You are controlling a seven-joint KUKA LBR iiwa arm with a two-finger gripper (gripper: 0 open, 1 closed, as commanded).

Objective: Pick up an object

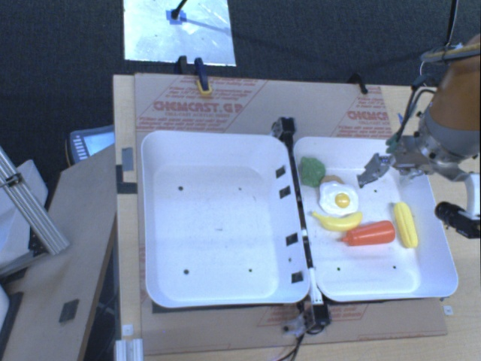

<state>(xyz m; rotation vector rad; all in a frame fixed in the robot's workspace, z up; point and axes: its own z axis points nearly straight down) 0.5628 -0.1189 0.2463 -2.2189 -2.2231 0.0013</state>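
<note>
While the arm reaches in from the right, the scene reads as follows.

arm: grey with an orange band, at the far right edge, over the right bin's far right corner.
tool (373,171): dark fingers point left and down over the far part of the right bin; whether they are spread or pressed together, cannot tell; nothing seen between them.
right bin (376,280): white, shallow, carries all the toy food.
green lump (312,171): far left part of the right bin, near the divider.
fried egg (339,199): just near and right of the green lump, left of and below the tool tip.
banana (337,220): yellow, touching the near edge of the egg.
carrot (370,233): orange-red, lying crosswise, just right of the banana.
corn cob (406,224): yellow, lying near-to-far, just right of the carrot.
left bin (218,216): white, beside the right bin, black clips along the shared edge.
worktop (248,96): brown board with red print under both bins.
yellow clamp (203,81): on the far edge of the board.
</note>
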